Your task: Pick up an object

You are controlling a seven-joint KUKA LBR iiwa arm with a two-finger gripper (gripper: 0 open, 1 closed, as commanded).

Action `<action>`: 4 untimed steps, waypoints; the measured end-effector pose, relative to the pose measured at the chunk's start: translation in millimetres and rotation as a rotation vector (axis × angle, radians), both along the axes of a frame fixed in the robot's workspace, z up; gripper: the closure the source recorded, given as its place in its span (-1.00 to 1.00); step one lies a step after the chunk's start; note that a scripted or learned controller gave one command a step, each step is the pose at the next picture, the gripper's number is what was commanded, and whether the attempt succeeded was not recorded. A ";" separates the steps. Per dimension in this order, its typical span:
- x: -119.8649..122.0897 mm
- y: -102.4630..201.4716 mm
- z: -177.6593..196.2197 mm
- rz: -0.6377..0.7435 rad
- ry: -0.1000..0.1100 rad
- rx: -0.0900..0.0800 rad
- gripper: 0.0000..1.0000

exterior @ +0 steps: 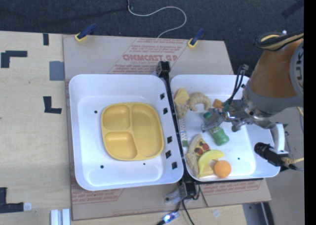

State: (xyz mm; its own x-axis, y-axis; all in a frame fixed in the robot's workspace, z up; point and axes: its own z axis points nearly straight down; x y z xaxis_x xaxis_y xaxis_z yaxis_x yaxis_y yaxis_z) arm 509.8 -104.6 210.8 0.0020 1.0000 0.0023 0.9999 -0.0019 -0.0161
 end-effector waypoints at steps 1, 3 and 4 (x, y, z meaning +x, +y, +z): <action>2.9 0.1 6.7 0.003 -0.014 -0.002 -1.00; 0.9 0.3 -118.8 -0.005 -0.019 -0.012 -1.00; 1.8 -2.8 -124.6 -0.002 -0.020 -0.008 -1.00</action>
State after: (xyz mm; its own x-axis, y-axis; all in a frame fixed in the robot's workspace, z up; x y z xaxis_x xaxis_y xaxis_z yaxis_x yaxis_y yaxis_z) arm 511.6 -107.4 86.1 0.0035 1.0000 -0.0060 1.0000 -0.0035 0.0039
